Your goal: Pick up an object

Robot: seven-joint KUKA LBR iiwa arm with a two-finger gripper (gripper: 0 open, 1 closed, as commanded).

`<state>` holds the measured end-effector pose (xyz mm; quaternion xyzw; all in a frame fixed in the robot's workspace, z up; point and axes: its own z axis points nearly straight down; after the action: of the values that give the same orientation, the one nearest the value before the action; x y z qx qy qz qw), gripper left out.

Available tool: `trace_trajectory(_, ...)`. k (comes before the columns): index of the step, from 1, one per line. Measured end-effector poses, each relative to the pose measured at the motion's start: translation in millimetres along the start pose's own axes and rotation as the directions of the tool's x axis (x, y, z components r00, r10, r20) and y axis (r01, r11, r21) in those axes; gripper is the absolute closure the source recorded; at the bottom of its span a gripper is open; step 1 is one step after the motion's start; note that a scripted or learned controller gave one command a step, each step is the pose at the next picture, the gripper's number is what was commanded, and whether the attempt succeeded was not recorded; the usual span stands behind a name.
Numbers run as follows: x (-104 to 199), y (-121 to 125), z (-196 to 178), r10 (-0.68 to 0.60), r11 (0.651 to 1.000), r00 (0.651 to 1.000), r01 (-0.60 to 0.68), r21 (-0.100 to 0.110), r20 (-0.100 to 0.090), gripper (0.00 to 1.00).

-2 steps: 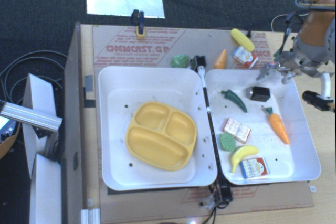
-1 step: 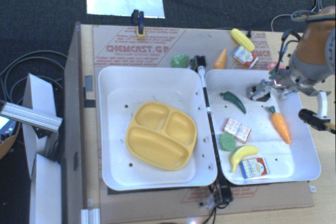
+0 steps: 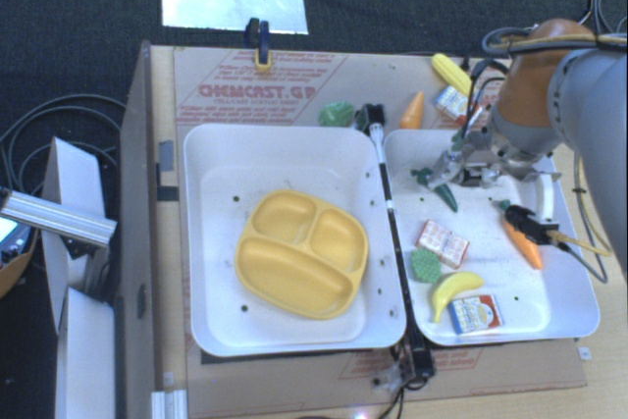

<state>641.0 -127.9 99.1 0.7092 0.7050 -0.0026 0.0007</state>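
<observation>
The tabletop [image 3: 285, 83], a printed brown board, is carrying the left bin [image 3: 211, 211] and, touching its right side, the right bin [image 3: 569, 294]. Beyond the left bin's far rim, a green toy [image 3: 337, 114] and a yellow-and-black clamp [image 3: 259, 44] are lying on the board.

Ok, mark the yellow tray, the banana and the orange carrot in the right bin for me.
yellow tray [image 3: 300, 253], camera view, on the middle divider ridge.
banana [image 3: 454, 289], camera view, on the middle of its curve.
orange carrot [image 3: 524, 244], camera view, on the middle of its body.
</observation>
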Motion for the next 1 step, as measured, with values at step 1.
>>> trace_trajectory(1, -1.3, 0.7, -10.6, -0.003, 1.0, 1.0, 0.003, -0.003, 0.005, 1.0)
